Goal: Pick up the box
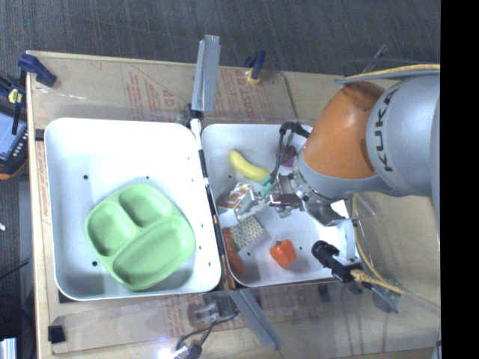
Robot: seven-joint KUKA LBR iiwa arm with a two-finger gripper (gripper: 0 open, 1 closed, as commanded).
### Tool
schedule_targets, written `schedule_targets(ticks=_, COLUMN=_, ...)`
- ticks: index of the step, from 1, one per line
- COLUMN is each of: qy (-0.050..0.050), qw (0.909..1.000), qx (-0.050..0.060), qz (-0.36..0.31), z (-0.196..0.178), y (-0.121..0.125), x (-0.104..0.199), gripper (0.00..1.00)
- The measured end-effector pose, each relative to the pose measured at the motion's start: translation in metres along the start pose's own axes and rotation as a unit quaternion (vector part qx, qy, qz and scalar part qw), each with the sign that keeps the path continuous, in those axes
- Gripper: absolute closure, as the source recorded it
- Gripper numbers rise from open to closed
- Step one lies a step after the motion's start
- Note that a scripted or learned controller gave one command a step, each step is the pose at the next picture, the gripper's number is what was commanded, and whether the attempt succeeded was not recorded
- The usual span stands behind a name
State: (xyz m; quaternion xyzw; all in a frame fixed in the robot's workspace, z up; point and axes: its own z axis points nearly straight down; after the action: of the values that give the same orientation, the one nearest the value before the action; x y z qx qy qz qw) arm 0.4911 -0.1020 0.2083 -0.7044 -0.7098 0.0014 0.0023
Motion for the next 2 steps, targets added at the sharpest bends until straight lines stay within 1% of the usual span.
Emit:
schedule_targets(ticks=1, qy=-0.002, qw=0.9994, qx=-0.007, qz=-0.035, z=0.112, y=-0.011, x=-0.047, gripper=0.0)
schedule_targets(ticks=2, qy=-0.001, qw=0.9992, qx=-0.006, qz=-0.04, z=0.102, y=-0.01, x=-0.045, gripper=1.0)
